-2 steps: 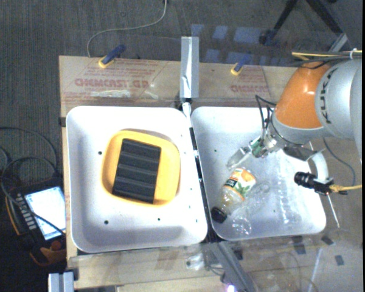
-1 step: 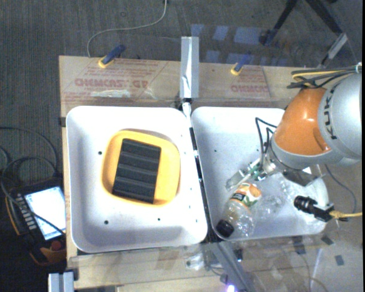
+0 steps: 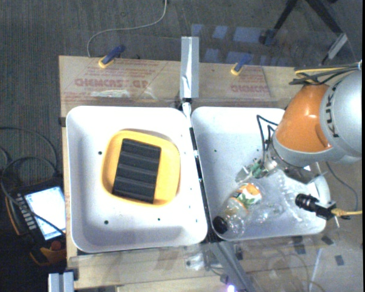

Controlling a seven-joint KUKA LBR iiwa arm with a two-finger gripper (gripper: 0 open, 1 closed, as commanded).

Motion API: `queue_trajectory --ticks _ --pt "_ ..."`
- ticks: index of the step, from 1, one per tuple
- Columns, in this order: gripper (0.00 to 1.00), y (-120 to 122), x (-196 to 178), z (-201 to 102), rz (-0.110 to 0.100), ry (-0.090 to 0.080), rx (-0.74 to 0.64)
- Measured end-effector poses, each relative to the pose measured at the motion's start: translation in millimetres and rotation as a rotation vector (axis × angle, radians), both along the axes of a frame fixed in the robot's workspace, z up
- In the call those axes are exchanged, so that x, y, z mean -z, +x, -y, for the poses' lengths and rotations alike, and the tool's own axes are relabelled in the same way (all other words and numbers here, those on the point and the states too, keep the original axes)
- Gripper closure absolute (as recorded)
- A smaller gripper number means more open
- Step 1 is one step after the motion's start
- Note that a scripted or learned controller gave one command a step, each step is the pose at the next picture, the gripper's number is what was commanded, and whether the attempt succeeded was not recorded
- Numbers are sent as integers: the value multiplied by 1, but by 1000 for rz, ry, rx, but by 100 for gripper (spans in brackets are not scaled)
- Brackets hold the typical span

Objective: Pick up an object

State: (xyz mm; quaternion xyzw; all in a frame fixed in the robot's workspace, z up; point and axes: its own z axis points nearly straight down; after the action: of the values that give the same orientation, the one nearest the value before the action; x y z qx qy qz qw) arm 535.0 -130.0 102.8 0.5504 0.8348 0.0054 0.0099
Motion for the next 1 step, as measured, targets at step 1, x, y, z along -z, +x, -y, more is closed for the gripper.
queue_trajectory --ticks 1 --pt "0 0 0 0 -1 0 0"
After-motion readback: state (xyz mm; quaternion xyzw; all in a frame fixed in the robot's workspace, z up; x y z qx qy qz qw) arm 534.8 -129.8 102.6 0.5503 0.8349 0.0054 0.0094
